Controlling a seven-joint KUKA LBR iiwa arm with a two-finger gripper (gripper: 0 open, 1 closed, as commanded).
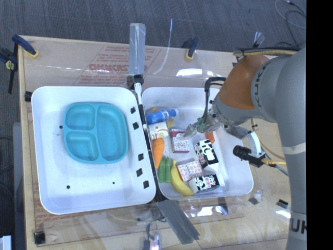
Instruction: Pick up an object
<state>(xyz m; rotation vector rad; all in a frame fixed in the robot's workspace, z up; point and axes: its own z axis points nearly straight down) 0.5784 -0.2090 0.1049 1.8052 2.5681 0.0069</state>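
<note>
My gripper [195,130] hangs low over the middle of the right bin [237,163], just above and to the right of a small maroon-and-white box [180,141]. Nothing is visibly held in it. Around it lie a blue-and-white bottle [161,115], a carrot [158,150], a green vegetable [165,169], a banana [180,183], a pink packet [189,169] and two black-and-white cartons [206,151] [206,182]. A small orange item [209,137] peeks out beside the wrist.
The left bin [47,155] holds a blue divided plate [96,131]. A row of black clips [139,139] marks the wall between the bins. The arm's grey body [283,103] covers the right bin's far right side.
</note>
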